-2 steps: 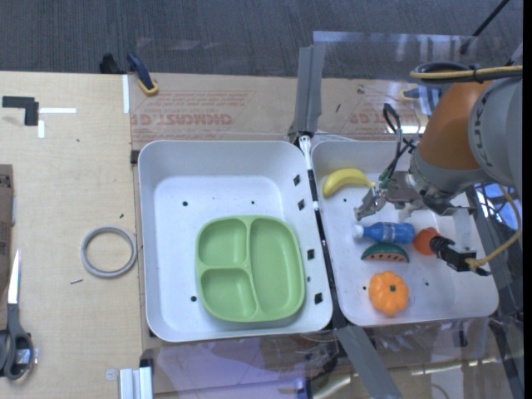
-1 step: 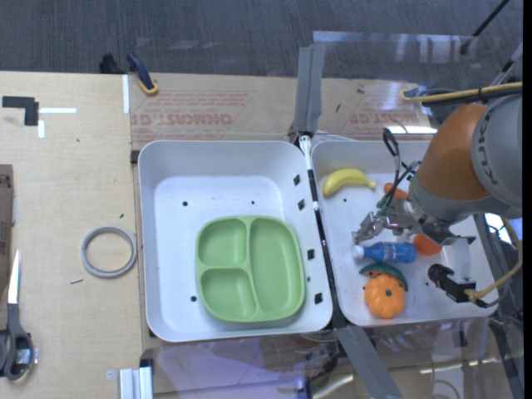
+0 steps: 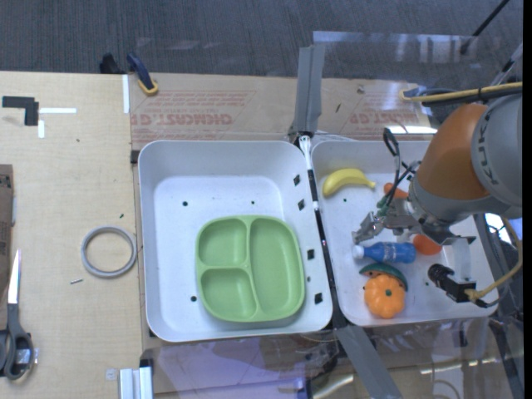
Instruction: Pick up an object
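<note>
From my seat, the arm point(image 3: 465, 160) covers much of the right bin point(image 3: 349, 306) at the frame's right, hiding part of its contents. The left bin point(image 3: 158, 223), at centre, holds one green divided plate point(image 3: 249, 268). In the right bin I count one yellow banana point(image 3: 347, 179) at top, one orange pumpkin toy point(image 3: 385, 296) low down, and one blue bottle point(image 3: 386, 252) between them. The gripper point(image 3: 371, 227) sits just above the bottle; I cannot tell its opening or whether it holds anything.

pincer point(image 3: 371, 226) low in right bin point(image 3: 345, 293), just above blue bottle point(image 3: 386, 252).
</note>
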